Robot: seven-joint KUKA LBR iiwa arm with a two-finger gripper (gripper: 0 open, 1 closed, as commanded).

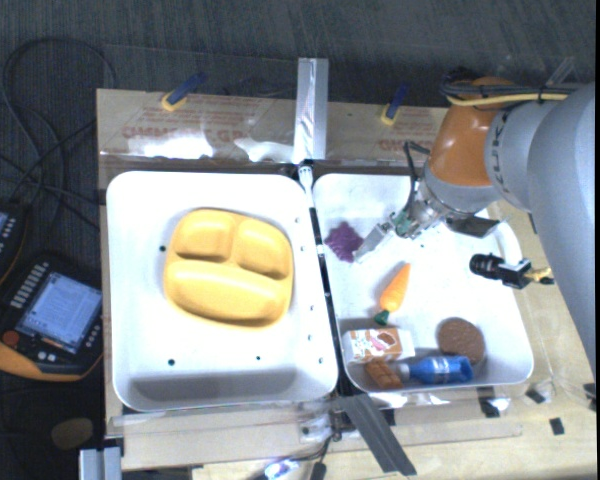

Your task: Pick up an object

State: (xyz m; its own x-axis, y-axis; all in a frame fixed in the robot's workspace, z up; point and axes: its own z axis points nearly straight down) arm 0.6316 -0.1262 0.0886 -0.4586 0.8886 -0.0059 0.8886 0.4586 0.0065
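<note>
In the right bin (500, 238) lie a purple bunch of toy grapes (343, 238), an orange carrot (395, 286), a brown round cookie (461, 338), a blue bottle (437, 370) on its side and a small printed carton (378, 344). My gripper (377, 238) is low in the back left part of this bin, pointing left, its tip just right of the purple grapes and above the carrot. I cannot tell whether it touches the grapes.
The left bin (130, 348) holds a yellow divided plate (228, 265). A small brown item (383, 374) lies by the bottle at the right bin's front wall. A black fitting (498, 266) sticks out near the right wall. A handheld pendant (50, 318) lies off the bench, left.
</note>
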